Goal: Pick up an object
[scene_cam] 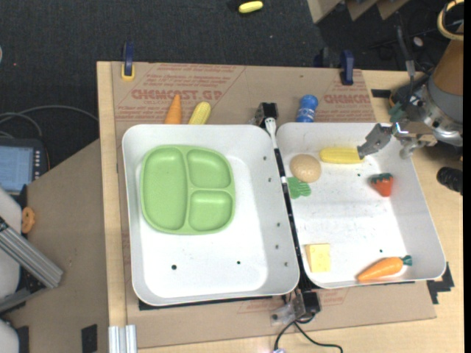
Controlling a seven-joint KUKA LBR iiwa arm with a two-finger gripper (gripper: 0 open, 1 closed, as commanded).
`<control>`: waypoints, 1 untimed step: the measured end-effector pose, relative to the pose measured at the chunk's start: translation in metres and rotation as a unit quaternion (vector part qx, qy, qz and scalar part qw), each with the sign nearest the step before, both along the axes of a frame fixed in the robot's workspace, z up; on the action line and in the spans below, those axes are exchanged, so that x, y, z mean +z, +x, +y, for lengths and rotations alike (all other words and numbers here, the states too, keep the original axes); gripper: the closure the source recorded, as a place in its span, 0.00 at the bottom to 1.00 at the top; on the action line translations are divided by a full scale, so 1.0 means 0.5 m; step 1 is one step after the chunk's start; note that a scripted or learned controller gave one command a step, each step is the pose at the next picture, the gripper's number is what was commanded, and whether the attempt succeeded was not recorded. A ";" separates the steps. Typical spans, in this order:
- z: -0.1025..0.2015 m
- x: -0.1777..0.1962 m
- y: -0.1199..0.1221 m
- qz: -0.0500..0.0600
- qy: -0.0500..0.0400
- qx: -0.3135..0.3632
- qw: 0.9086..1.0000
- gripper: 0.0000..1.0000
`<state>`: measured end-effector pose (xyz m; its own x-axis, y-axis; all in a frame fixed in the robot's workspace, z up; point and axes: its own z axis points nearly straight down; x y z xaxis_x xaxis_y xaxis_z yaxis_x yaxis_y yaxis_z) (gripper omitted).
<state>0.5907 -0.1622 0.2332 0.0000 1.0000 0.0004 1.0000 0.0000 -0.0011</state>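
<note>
While the arm [441, 87] reaches in from 3 o'clock, its gripper [386, 140] hangs over the right bin [427, 226] at that bin's 1 o'clock corner, w/ fingers apart and nothing between them. One finger [370, 141] points toward 9 o'clock, its tip just beside the end of a yellow corn cob [339, 156]; can't tell if they touch. A beige bun-like ball [305, 168] sits near the cob at its 8 o'clock, w/ a green leafy toy [298, 189] just beside it at 6. A red strawberry [382, 184] lies near the gripper's 6 o'clock. At the bin's 6 o'clock edge are a yellow cheese block [318, 257] and an orange carrot [383, 268]. The left bin [213, 271] holds a green divided plate [188, 190]. On the cardboard at 12 o'clock: an orange carrot-like piece [173, 109], yellow piece [199, 112], blue bottle [307, 109].
</note>
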 end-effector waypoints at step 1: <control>0.059 -0.241 0.008 0.004 0.002 0.002 1.000 0.00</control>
